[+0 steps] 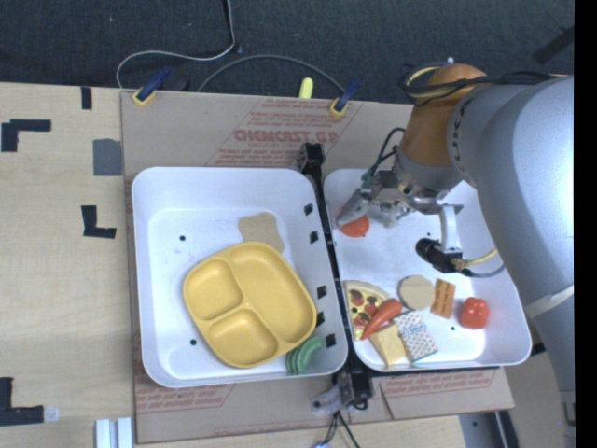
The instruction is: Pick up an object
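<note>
Grey arm (532, 166), gripper (373, 215) state unclear above one red piece (354, 226), one yellow tray (248, 302), two white bins (159, 194)

Illegible red print on cardboard sheet (270, 131)

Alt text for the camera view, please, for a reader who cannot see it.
The gripper reaches down over a small red object in the right bin, where toy foods sit along the front. The left bin holds a yellow divided plate.

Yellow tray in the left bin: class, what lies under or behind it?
A tan bread slice pokes out behind the yellow tray; a green piece sits at its lower edge. Anything beneath is hidden.
</note>
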Available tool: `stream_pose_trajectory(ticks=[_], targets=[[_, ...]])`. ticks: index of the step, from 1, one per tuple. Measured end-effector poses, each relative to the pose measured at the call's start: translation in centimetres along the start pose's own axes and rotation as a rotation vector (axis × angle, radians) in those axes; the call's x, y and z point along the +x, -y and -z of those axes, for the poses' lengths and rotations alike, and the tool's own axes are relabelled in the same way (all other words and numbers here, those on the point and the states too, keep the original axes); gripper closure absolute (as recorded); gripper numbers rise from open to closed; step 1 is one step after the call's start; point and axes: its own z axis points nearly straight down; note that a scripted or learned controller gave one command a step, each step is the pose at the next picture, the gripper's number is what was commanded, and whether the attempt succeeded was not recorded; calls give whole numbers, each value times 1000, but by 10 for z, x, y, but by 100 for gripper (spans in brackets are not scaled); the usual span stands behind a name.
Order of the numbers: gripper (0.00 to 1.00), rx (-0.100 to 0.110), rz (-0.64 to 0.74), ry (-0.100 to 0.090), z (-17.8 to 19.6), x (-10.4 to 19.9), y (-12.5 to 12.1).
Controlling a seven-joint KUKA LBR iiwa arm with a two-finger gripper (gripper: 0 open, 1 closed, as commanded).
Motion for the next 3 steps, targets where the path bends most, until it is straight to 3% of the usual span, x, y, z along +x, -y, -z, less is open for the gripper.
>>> stream_pose_trajectory(ticks=[1,2,3], targets=[[0,3,3,0,0,3,-19],[0,1,0,0,0,6,3],[0,2,3,0,0,3,-19]])
